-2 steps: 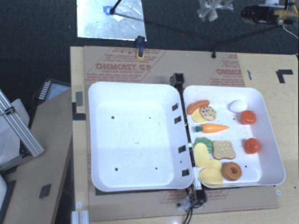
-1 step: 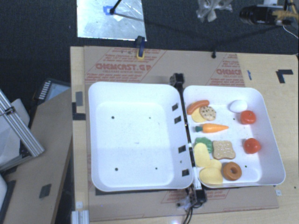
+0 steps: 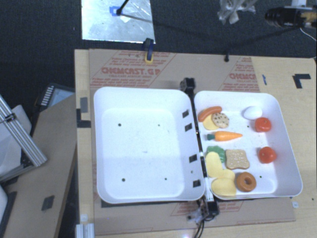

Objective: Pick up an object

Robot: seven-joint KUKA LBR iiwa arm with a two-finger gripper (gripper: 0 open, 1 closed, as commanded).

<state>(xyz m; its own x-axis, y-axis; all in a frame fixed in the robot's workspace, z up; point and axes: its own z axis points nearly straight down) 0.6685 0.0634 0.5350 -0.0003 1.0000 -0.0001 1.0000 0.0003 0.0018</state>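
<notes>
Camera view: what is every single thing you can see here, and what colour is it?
bins: 2, white, side by side on the bench, left bin, right bin
sausage: 1, orange-red, right bin, top left
cookie: 1, tan with dark spots, just below the sausage
egg: 1, white, right bin, top
tomatoes: 2, red, right side of right bin
carrot: 1, orange, middle of right bin
toast slice: 1, brown, below the carrot
donut: 1, brown, bottom of right bin
yellow pieces: a few, yellow, bottom left of right bin
gripper: 1, pale grey, top of view, above the dark floor
</notes>
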